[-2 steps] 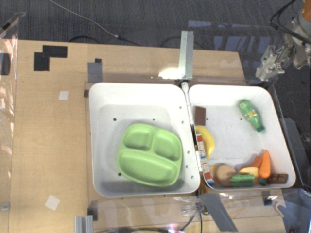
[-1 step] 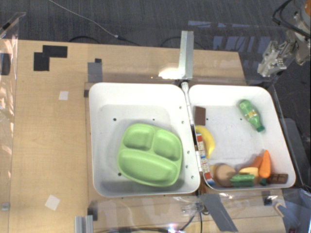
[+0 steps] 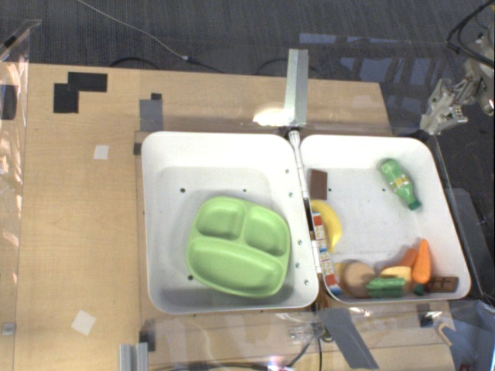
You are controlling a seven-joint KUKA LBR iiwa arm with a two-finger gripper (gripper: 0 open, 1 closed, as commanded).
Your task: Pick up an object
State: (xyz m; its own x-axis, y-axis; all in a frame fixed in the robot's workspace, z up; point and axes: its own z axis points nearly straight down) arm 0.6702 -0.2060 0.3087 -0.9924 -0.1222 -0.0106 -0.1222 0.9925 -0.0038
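The right bin [image 3: 363,157] holds several toy foods. A green bottle [image 3: 400,182] lies near its far right corner. A yellow banana [image 3: 330,222] and a brown block [image 3: 318,182] lie along its left wall. An orange carrot [image 3: 421,261], a brown round piece [image 3: 356,277], a green piece [image 3: 385,286] and a dark brown bar [image 3: 443,284] crowd the near edge. My gripper [image 3: 442,113] hangs beyond the bin's far right corner, above the bench, with nothing visible in it.
The left bin [image 3: 170,161] holds a light green divided plate [image 3: 239,246]. A metal post [image 3: 297,83] stands behind the wall between the bins. Black cables run at the top right, and the wooden bench extends to the left.
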